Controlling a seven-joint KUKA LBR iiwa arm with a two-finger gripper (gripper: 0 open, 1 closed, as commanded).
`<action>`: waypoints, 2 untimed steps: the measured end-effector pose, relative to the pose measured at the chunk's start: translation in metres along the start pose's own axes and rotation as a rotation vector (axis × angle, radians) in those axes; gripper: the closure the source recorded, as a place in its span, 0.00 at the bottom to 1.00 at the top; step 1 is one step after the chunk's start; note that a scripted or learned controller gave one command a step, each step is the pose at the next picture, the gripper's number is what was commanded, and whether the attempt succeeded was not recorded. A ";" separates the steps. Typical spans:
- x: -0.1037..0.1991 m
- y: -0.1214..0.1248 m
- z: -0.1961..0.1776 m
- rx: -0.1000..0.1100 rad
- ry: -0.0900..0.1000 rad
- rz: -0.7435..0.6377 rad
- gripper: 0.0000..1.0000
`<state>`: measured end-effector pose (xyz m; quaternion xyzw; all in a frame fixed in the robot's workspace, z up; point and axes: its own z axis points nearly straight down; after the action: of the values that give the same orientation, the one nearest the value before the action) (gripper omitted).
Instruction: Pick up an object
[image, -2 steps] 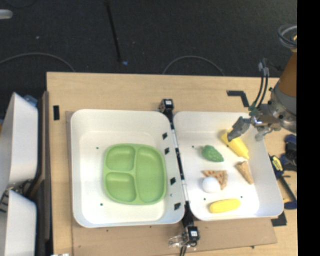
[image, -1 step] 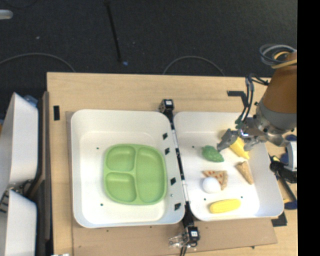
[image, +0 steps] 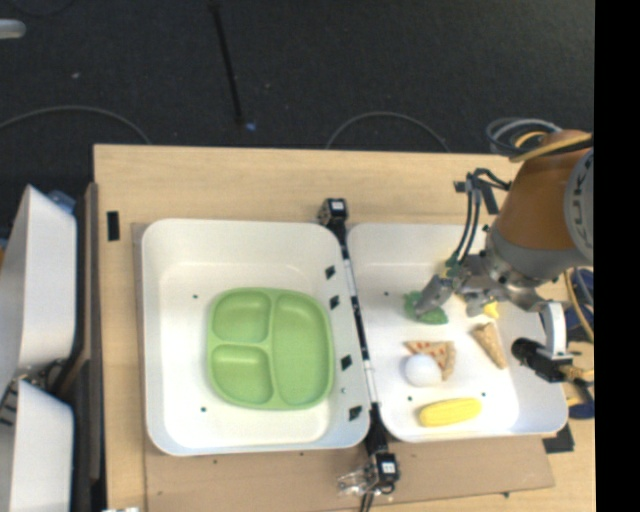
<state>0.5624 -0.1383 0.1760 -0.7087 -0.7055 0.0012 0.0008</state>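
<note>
My gripper (image: 455, 300) hangs low over the back of the right bin (image: 400, 250), open, with nothing between its fingers. Its left finger (image: 434, 295) reaches down to a small green object (image: 428, 310) and touches or nearly touches its top. A small yellow piece (image: 490, 312) and a tan wedge (image: 489, 343) lie just by the right finger. Nearer the front of the bin lie a pizza-like slice (image: 433, 350), a white ball (image: 421, 371) and a yellow oblong object (image: 448, 411).
The left bin (image: 170, 260) holds a green divided plate (image: 270, 347). A ridge with black clips (image: 352, 320) separates the two bins. The arm's orange band (image: 545, 215) stands over the right bin's far right corner.
</note>
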 end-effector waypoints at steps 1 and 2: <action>0.002 0.009 0.057 0.000 0.000 0.003 0.00; 0.001 0.010 0.043 -0.007 0.000 0.009 1.00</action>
<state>0.5723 -0.1372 0.1331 -0.7120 -0.7021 -0.0010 -0.0017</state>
